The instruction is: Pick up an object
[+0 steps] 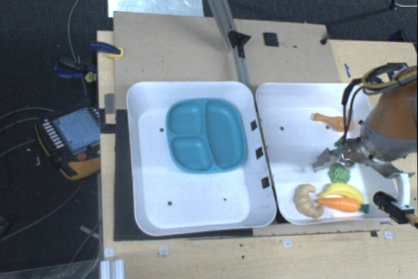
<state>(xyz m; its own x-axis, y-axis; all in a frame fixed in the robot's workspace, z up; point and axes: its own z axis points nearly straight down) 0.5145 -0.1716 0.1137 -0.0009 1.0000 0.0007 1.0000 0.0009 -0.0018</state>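
Observation:
In the right bin (287, 108) my gripper (337, 158) hangs low, right above a small green broccoli-like piece (339, 174) and partly covering its top. A yellow banana (346, 191) lies just below that, with an orange carrot (339, 204) against its front side. A tan croissant-shaped piece (307, 200) rests at the carrot's left end. Farther back, an orange-brown piece (328, 119) lies alone. The arm's orange band (395, 115) rises at the right.
The left bin (147, 140) holds a blue divided plate (207, 134). A metal pole (222, 6) slants in from the top to the bins' shared back edge. Cables and a small device (70, 134) lie on the floor to the left.

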